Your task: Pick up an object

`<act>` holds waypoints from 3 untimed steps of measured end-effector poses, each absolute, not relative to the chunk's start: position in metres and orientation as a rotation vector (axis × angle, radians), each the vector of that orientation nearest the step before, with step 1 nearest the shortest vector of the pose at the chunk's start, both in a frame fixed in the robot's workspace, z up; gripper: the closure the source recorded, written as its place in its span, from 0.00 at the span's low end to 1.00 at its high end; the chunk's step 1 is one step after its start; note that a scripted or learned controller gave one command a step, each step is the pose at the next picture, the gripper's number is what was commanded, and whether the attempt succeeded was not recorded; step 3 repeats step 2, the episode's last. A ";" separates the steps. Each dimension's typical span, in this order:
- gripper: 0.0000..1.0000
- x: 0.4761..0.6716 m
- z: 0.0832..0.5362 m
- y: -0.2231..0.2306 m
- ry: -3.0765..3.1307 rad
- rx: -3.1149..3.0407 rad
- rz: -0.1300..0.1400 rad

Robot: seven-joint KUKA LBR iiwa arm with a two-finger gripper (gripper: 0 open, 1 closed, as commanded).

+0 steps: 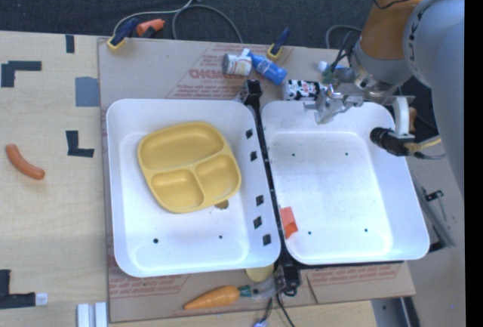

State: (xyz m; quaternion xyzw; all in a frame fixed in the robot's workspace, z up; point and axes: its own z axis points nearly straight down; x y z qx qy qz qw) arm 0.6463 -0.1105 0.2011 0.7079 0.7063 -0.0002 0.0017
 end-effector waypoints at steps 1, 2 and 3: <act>1.00 0.618 0.198 -0.040 2.230 2.217 -0.002; 0.00 0.619 0.198 -0.043 2.224 2.221 -0.001; 0.00 0.619 0.198 -0.043 2.224 2.221 -0.001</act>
